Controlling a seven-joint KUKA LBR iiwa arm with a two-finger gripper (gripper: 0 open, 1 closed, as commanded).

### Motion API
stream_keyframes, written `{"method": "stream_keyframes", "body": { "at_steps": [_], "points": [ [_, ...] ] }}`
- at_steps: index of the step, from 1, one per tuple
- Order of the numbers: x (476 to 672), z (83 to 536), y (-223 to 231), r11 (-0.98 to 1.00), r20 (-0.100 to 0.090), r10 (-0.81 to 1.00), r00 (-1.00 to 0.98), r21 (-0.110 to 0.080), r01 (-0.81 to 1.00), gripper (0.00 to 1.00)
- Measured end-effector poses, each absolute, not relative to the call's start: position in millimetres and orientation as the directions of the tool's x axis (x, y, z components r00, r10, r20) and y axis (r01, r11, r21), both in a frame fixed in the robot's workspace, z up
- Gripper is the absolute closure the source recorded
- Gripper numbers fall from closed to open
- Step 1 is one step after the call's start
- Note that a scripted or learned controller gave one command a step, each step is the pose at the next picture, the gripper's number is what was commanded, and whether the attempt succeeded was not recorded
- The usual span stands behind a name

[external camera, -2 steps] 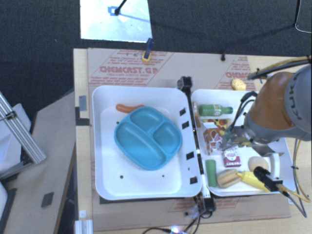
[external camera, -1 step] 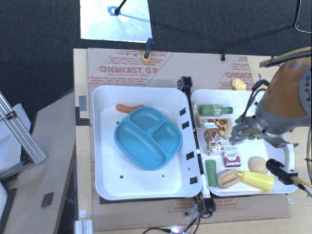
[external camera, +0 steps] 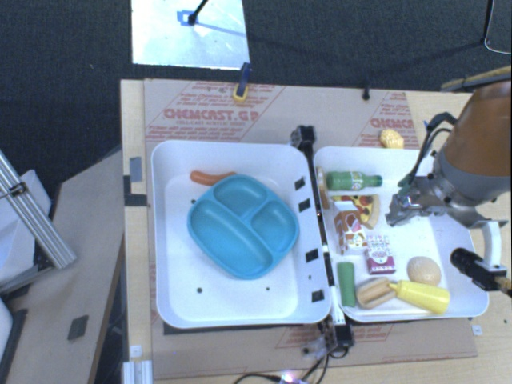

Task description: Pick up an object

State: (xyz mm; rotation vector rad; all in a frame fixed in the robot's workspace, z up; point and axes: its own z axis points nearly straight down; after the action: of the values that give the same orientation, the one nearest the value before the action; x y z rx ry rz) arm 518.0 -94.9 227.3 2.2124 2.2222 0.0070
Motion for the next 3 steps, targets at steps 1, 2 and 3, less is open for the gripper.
{"method": "stream_keyframes", "body": {
  "at_steps": [1, 2, 3],
  "points": [
    [534.9, 233, -42, 0.010, 0.002, 1.000, -0.010, 0.004, 1.000, 1.00],
    [567.2, 235, 3, 0.010, 0.001, 1.000, -0.010, 0.004, 1.000, 1.00],
    [572.0, 230, -4, 0.001, -0.001, 1.000, -0.001, 0.003, 1.000, 1.00]
  ]
}}
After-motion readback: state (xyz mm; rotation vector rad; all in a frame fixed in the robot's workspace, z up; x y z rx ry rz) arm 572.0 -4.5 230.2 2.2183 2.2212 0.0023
